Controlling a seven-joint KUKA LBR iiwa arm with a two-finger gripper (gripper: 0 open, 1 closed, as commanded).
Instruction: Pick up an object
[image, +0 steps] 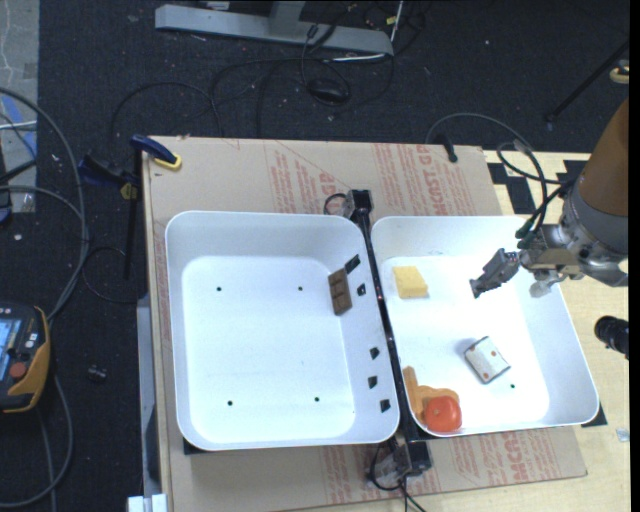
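The pincer (493, 274) hovers over the right bin (565, 310) (near the yellow block (410, 282)).

A cardboard-topped bench (260, 175) bears two white bins (190, 300) (570, 330) side by side.

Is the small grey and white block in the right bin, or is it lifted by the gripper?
In the bin. The grey and white block lies on the right bin floor, apart from the gripper above it.

Grey arm (600, 215) from the right — claw (492, 275) low, tilted leftward.
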